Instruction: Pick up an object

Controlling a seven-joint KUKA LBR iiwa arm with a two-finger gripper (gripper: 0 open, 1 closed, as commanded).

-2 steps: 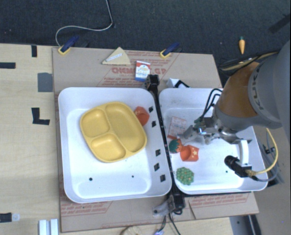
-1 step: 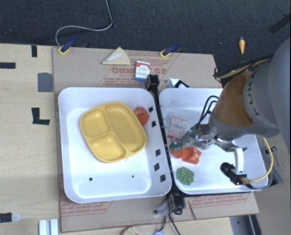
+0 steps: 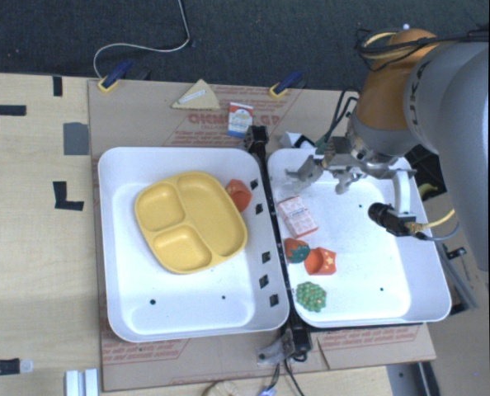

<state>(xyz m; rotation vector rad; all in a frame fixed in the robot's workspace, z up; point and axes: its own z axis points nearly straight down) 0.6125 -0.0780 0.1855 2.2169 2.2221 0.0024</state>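
- The grey arm (image 3: 443, 97) with its orange band comes in from the upper right of the frame.
- The hand (image 3: 323, 172) hangs over the top part of the right bin (image 3: 418, 304). Its two fingers are spread apart, and nothing is between them.
- In the right bin, near the left wall, lies a small pink and white packet (image 3: 297, 216).
- Below the packet sit a small orange and teal toy (image 3: 295, 249) and a red toy (image 3: 320, 261), just beside each other.
- Lower still sits a green bumpy toy (image 3: 312, 295), like broccoli.
- In the left bin (image 3: 121, 304) lies a yellow tray (image 3: 190, 220) with three parts.
- A small red-orange thing (image 3: 239, 195) is touching the tray's right edge.
- On the table (image 3: 30, 262) above the bins stand a little red, white and blue box (image 3: 240, 120) and a pale wedge (image 3: 197, 96).
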